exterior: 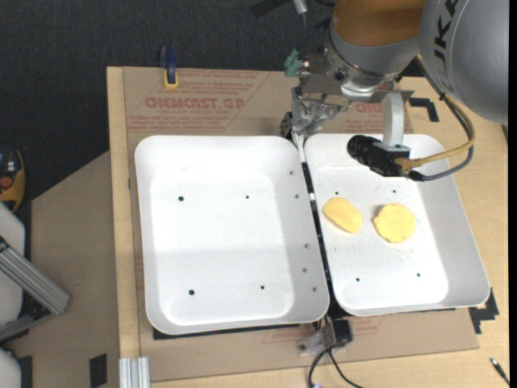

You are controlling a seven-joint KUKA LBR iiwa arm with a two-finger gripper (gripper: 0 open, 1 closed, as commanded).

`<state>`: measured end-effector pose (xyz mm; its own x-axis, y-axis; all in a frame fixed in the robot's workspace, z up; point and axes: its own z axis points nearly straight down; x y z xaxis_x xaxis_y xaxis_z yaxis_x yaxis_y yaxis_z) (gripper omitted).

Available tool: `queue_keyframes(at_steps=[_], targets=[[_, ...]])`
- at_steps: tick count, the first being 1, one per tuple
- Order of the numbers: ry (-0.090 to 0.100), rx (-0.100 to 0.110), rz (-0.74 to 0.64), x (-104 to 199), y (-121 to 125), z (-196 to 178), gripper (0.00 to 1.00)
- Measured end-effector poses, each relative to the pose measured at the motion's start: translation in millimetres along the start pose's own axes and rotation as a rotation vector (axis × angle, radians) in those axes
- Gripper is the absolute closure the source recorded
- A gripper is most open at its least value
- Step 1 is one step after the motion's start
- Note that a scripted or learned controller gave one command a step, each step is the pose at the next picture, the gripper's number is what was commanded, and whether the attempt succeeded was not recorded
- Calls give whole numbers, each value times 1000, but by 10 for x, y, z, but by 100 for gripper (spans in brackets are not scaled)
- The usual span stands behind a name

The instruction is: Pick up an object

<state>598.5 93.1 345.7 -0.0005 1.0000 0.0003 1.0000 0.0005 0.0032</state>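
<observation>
Two yellow pieces [342, 215] mid right bin [452, 273] | left bin [161, 297] bare | claw [303, 124] at far rims, closure unclear

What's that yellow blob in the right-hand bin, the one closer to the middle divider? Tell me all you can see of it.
The left yellow piece is a small, smooth, oval lump, pale yellow with a matte, soft-looking surface, a bit like a potato slice or foam. It lies flat on the floor of the right bin, tilted slightly, near the edge shared with the other bin. A rounder yellow piece sits just beside it, apart. Nothing else touches it; the gripper is up by the bin's far corner.
</observation>
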Motion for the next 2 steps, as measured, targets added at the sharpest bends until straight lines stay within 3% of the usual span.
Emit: queue_keyframes(at_steps=[1,2], targets=[[1,-3,-3,238,-180,-412,100],[-3,8,9,-576,-457,-186,100]])
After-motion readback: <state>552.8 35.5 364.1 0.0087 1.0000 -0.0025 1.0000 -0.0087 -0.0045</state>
